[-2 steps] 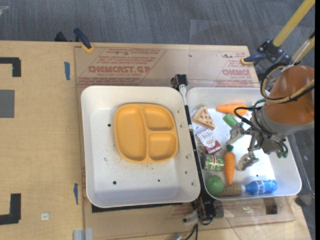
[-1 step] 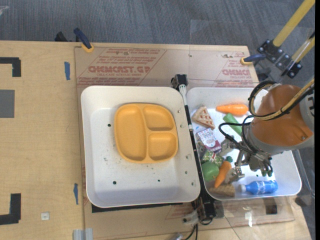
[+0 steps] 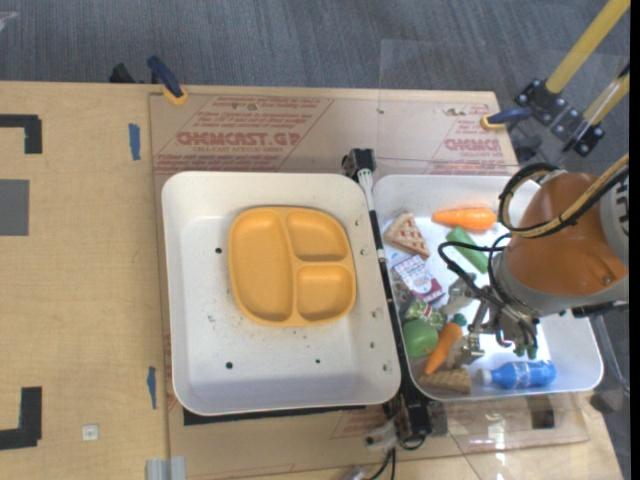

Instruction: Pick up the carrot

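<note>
Orange plastic forms the divided plate, which sits in the middle of the left bin. Its three compartments face up and hold nothing visible.

Right bin contents, from far edge to near edge:
- One carrot lies flat near the far wall, its tip pointing toward the arm side.
- A waffle wedge lies just left of it, near the divider between the bins.
- A green vegetable lies just below the far carrot.
- A printed packet lies near the bin centre.
- A second carrot lies tilted (tip down and left), touching a green pepper on its left.
- An ice-cream cone lies just below this second carrot.
- A blue bottle lies on its side near the near wall.

The arm enters from the right; its orange band hangs over the right half of the bin. The gripper is low in the bin, just right of the second carrot and above the blue bottle. Its dark fingers stand slightly apart, and no object can be seen between them. Neither carrot is lifted; both rest on the bin floor.
</note>
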{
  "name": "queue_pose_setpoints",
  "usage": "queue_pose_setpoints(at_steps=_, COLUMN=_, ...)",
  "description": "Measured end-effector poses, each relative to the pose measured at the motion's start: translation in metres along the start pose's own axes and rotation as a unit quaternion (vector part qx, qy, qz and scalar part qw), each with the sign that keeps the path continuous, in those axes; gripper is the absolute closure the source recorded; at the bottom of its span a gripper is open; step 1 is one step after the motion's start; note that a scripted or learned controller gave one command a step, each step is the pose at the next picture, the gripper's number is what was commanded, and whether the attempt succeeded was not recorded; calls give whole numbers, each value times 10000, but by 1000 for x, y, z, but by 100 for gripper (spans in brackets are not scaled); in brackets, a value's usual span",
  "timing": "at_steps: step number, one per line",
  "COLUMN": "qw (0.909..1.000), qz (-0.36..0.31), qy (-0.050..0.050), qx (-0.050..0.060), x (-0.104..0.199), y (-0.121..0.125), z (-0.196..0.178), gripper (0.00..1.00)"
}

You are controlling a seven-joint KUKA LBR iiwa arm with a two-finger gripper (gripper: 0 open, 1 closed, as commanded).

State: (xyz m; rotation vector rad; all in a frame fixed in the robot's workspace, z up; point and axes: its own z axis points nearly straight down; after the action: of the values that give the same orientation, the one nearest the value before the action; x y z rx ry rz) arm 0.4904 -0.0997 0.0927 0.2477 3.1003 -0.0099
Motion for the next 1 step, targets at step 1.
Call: queue_pose_setpoints(at_steps=1, qw=9935, qz=1139, qy=58, qx=17, x=6, y=1, z=1, gripper=0)
